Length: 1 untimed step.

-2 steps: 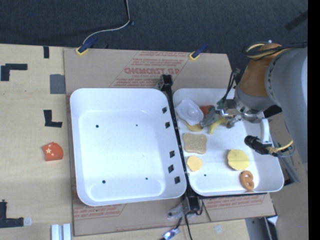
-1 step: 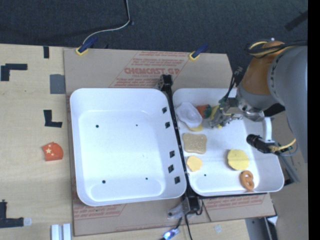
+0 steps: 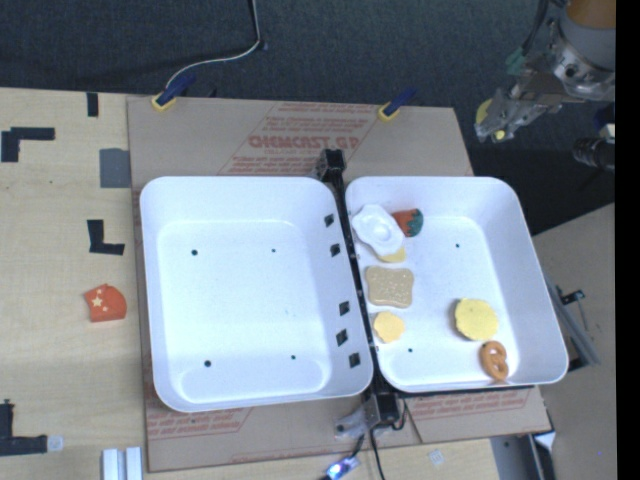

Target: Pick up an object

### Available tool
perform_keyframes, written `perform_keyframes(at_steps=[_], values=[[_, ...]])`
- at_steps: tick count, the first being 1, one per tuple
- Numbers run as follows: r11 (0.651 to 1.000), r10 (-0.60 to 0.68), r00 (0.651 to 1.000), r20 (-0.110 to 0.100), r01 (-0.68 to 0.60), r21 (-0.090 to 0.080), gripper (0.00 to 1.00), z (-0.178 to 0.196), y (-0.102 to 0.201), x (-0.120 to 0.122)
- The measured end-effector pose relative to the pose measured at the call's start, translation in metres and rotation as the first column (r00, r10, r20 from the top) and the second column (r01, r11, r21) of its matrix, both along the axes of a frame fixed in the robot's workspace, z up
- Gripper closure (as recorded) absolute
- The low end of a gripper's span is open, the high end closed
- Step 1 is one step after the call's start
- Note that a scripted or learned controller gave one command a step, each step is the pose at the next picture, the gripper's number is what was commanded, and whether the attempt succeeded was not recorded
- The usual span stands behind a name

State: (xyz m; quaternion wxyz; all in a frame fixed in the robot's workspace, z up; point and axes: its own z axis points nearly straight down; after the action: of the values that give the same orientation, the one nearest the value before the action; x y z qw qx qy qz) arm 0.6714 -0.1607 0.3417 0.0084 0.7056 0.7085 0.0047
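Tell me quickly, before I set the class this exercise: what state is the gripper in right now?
Gripper: raised beyond the far right corner of the right bin, away from the toy food; open or shut cannot be told.

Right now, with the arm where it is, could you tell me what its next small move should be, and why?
Probably swing the gripper in over the right bin and toward the yellow round piece. The gripper hangs beyond the bin's far right corner, over no object, while that piece lies apart from its neighbours with bare floor around it.
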Motion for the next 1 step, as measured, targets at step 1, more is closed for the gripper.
perform_keyframes(at_steps=[1], values=[[1.000,-0.001,1.000,-0.004,0.001,0.001,1.00,0.1655,0.0067,-0.0028]])
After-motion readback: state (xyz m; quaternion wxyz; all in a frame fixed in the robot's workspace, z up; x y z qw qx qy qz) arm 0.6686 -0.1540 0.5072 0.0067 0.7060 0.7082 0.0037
